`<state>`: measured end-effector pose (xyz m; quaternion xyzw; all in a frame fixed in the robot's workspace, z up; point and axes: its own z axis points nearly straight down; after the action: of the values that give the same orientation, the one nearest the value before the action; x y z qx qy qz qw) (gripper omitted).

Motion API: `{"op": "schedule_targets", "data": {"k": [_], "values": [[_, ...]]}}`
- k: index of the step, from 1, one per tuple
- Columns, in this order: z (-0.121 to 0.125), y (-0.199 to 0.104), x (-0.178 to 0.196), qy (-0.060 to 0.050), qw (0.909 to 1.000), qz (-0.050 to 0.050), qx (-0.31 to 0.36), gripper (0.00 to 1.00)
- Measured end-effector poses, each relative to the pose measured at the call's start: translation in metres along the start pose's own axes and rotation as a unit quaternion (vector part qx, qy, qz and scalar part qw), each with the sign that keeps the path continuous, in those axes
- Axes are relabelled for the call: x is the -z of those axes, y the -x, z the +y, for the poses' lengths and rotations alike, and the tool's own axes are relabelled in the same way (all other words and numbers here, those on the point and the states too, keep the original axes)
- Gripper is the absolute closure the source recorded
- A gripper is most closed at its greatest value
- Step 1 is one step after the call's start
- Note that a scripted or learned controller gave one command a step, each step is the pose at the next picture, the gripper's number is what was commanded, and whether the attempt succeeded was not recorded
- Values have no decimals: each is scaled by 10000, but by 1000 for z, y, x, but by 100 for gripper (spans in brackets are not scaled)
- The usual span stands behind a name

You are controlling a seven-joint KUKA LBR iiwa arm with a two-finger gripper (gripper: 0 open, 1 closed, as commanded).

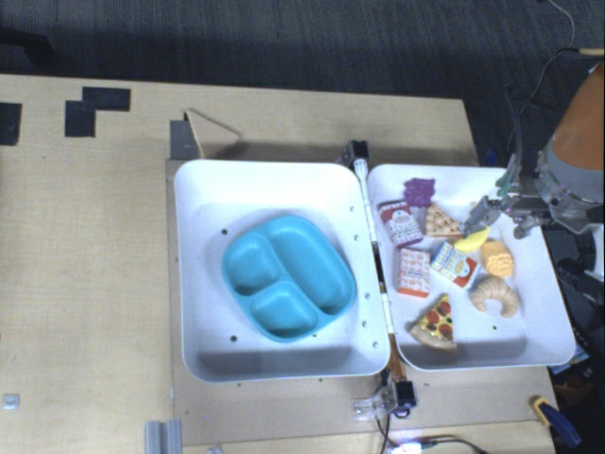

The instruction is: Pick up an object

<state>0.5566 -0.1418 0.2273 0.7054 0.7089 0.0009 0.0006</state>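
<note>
The right bin [548, 334] holds several small toy foods: a purple piece [419, 192], a red-and-white packet [401, 223], a tan waffle wedge [440, 221], a yellow piece [473, 240], a blue-and-red carton [452, 264], a pink packet [413, 271], an orange-yellow lump [497, 259], a croissant [497, 297] and a pizza slice [433, 323]. My gripper [497, 223] hangs over the bin's upper right part, just above the yellow piece and the orange-yellow lump. Its fingers stand apart, open, with nothing between them.
The left bin [198, 339] carries a blue divided plate [286, 275]. A raised ridge [371, 244] separates the two bins. The arm's orange band [579, 130] enters from the right edge. Cables lie near the bench front [402, 400].
</note>
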Motion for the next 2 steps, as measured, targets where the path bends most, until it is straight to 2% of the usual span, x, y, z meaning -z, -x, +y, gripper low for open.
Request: {"op": "schedule_targets", "data": {"k": [1,2], "values": [[-64,19,-131,33,10000,-17,-16,0],[-62,18,-121,44,10000,-12,-6,100]]}}
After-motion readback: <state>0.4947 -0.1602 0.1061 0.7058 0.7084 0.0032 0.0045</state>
